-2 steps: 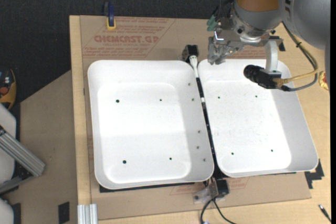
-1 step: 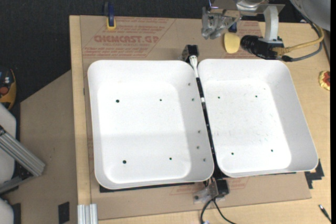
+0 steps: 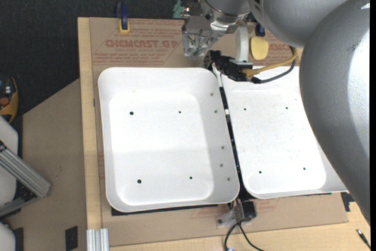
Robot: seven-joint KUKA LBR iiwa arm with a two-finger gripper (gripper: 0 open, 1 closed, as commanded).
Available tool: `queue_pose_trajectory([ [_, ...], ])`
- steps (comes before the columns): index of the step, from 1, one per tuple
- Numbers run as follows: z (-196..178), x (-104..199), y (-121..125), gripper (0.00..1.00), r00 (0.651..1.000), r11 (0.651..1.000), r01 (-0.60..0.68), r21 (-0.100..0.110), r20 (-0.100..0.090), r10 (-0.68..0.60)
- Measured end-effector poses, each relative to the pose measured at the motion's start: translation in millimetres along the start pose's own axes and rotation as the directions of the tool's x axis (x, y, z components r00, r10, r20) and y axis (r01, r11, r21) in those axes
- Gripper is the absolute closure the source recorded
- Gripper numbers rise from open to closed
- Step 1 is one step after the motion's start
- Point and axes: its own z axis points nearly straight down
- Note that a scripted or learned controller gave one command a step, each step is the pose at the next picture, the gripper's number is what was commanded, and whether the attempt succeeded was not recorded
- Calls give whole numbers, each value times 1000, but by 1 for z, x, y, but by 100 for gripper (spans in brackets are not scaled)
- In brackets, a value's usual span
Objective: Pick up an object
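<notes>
The only candidate for picking was a small, rounded, pale yellow piece (image 3: 259,47). It sat just beyond the far rim of the right bin (image 3: 276,144), close beside the robot's wrist. It could not be told from this view whether it was a loose object or part of the rig.

The gripper (image 3: 195,46) hung to the left of that piece, over the brown cardboard sheet (image 3: 141,44) behind the bins. It was near the far right corner of the left bin (image 3: 106,126), not over either bin's floor. Whether the gripper was open or closed could not be told, and nothing was seen held in it.

The left bin's floor was bare white, marked by four small dark dots. The near part of the right bin's floor looked the same. Its right side lay hidden under the large grey arm (image 3: 317,3), which reached in from the right, so an object could have been lying there unseen. A blue clamp (image 3: 123,12) gripped the cardboard's far edge, well to the left of the gripper.

The task appeared to be at its start, in the search or approach step, with no grasp made. The next move would call for finding a target, carrying the gripper over it, and descending with the gripper spread wide enough to take it.
</notes>
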Motion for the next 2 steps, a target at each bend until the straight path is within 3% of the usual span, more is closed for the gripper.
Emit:
queue_pose_trajectory([
  [1,-45,-37,1,100,1000,1000,-9,-14,1,9],
  [2,-62,-106,0,100,1000,1000,-13,-14,4,13],
])
